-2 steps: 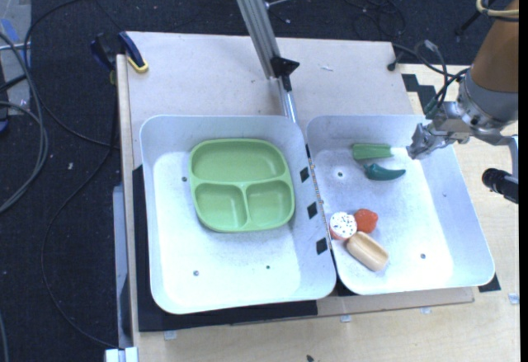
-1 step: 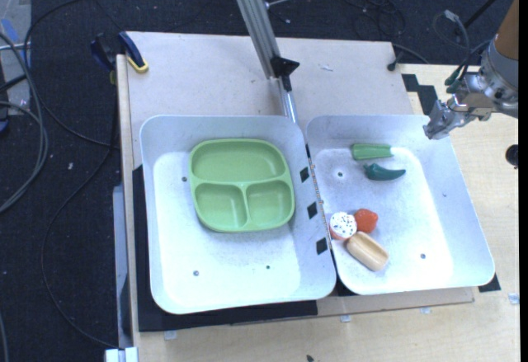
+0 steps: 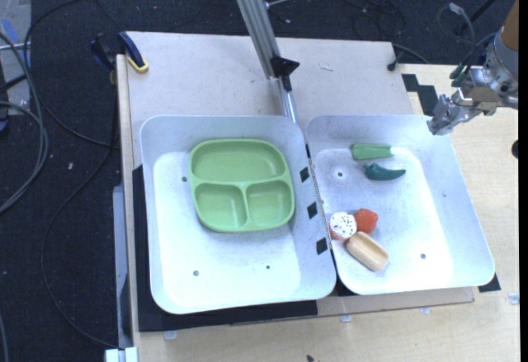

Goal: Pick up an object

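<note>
At the right edge of the frame the gripper point(image 3: 441, 119) hangs over the upper right rim of the right bin point(image 3: 445, 187). In that bin lie a light green pod point(image 3: 371, 152) and a dark green pepper point(image 3: 384, 172) (just below it), and lower down a white spotted piece point(image 3: 343, 225), an orange-red piece point(image 3: 365, 219) and a tan bun point(image 3: 367, 251), clustered together. The left bin point(image 3: 165, 187) holds a green divided plate point(image 3: 242, 185).

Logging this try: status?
Claw over right bin's far right rim, nothing seen in it. Green pepper, dark pepper, orange piece, spotted round, bun all lying in bin. Path clear.
</note>
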Robot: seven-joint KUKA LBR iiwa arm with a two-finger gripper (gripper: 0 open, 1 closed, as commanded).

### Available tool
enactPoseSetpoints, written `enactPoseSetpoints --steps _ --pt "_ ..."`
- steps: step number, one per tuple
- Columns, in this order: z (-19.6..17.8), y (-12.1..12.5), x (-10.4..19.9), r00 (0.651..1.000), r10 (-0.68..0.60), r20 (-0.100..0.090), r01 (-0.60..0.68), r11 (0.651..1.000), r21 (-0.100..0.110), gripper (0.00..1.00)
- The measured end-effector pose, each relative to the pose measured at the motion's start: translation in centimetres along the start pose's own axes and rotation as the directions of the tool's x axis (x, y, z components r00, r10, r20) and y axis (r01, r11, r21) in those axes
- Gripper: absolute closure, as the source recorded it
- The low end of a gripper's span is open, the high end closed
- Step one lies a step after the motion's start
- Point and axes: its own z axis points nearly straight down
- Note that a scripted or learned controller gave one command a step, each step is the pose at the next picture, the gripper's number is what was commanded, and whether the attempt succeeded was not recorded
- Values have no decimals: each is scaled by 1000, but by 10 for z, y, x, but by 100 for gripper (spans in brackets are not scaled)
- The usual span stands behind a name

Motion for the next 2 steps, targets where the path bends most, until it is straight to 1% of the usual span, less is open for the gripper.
enactPoseSetpoints --steps 1,2 --pt "4 -12 46 1000 -4 -2 4 1000 5 100" --pt "24 -22 104 1000 -4 -2 4 1000 6 100"
